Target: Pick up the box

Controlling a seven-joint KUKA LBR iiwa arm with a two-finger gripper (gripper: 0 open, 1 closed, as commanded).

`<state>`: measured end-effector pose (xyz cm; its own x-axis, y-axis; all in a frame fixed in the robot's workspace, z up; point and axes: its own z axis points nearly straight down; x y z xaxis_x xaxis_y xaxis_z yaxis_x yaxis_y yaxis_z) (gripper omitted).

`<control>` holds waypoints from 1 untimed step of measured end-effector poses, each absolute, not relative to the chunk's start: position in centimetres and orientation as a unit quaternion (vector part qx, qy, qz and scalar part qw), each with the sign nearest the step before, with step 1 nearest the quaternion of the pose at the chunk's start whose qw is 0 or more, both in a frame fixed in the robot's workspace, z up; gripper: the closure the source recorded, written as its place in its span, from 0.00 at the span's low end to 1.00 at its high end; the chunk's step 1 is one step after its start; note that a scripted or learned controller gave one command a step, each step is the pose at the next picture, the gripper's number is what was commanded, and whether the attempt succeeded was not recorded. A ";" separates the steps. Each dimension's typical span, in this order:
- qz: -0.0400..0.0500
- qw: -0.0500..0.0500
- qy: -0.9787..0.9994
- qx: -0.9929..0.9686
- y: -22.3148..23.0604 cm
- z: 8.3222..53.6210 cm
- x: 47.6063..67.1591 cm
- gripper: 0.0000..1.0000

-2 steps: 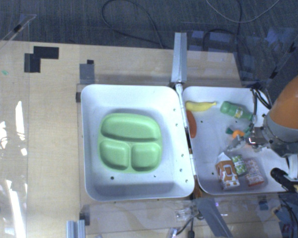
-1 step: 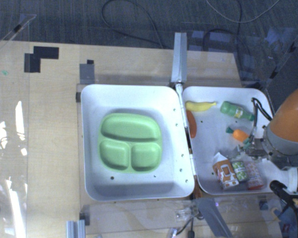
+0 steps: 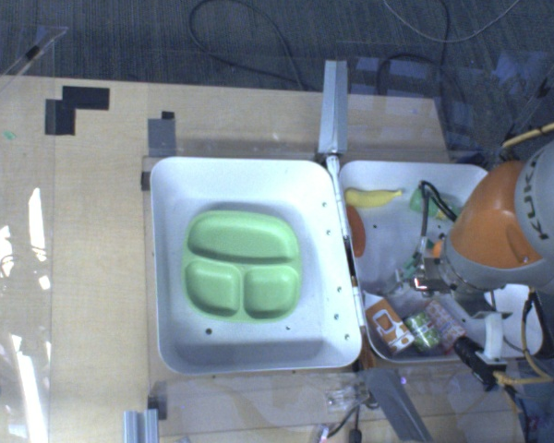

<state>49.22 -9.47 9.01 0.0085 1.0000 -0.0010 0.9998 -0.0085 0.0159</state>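
The claw [image 3: 423,280] hangs low over the right bin [image 3: 388,247], mostly hidden under the orange wrist, so I cannot tell its state. Just below and to its left lies the box [image 3: 389,326] — small, orange and white, flat against the bin's near wall. It looks like light, stiff card, slightly slick; I would take it across its short sides. A wrapped packet [image 3: 434,326] touches it, below the claw. Farther up sits a banana [image 3: 373,196]; far left, a green tray [image 3: 243,264].
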 end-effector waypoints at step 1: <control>0.001 0.001 0.680 0.733 -11.6 10.4 56.5 0.00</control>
